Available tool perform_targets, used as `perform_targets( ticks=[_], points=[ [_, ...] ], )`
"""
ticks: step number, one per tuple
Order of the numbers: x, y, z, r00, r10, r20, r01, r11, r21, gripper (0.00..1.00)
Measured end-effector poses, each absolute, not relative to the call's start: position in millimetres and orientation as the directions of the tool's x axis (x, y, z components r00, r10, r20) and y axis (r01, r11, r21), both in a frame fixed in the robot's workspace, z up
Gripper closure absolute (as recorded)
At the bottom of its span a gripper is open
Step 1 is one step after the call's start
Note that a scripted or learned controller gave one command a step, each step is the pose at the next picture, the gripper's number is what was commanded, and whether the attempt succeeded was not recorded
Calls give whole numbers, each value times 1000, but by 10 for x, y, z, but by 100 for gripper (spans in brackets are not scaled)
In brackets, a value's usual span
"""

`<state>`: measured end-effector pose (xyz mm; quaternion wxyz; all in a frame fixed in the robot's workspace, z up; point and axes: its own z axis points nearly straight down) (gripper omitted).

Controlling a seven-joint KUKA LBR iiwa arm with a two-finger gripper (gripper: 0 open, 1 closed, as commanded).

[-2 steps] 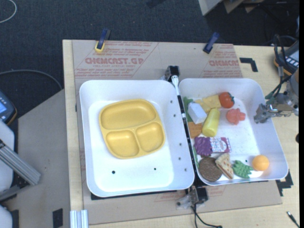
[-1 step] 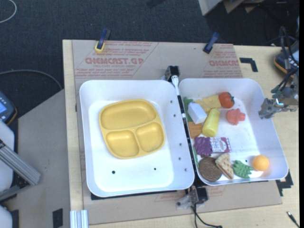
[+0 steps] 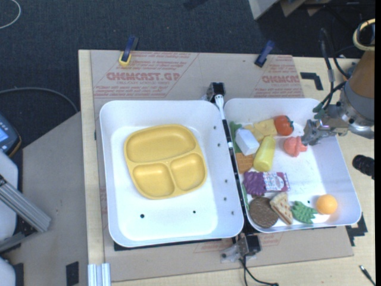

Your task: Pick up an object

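The grey metal two-finger gripper point(image 3: 309, 137) is hanging low over the right bin's upper part, just beside a pink rounded toy point(image 3: 292, 146); whether its fingers are parted or closed on anything I cannot tell. Going from the left, the smooth white plastic left bin point(image 3: 113, 159) is holding a glossy yellow plastic plate with three moulded compartments point(image 3: 165, 160), lying flat; the matching white right bin point(image 3: 342, 171) is sitting just beside it, crowded with toy food. In it a white block point(image 3: 246, 141) is lying near the left wall; a yellow cylindrical bottle-like piece point(image 3: 265, 152) is leaning beside it; an orange-red tomato-like toy point(image 3: 283, 125) is resting above; a purple bumpy grape cluster point(image 3: 255, 183), a brown round ridged cookie point(image 3: 262, 212), a green leafy piece point(image 3: 303, 212) and a smooth orange ball point(image 3: 326, 204) are sitting along the lower part.
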<state>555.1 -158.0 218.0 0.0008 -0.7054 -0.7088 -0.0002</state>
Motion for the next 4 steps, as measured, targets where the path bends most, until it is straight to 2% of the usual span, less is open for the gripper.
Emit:
perform_targets(
  ticks=[1, 2, 3, 4],
  points=[
    [5625, -1048, 2307, -6, 1000, 1, 1000, 6, 3, 100],
    [5694, -527, 2177, -6, 1000, 2, 1000, 6, -3, 100],
    [5713, 24, 2306, -6, 1000, 1, 1000, 6, 3, 100],
    [5801, 234, 2347, -3, 1000, 0, 1000, 3, 4, 100]
  ],
)
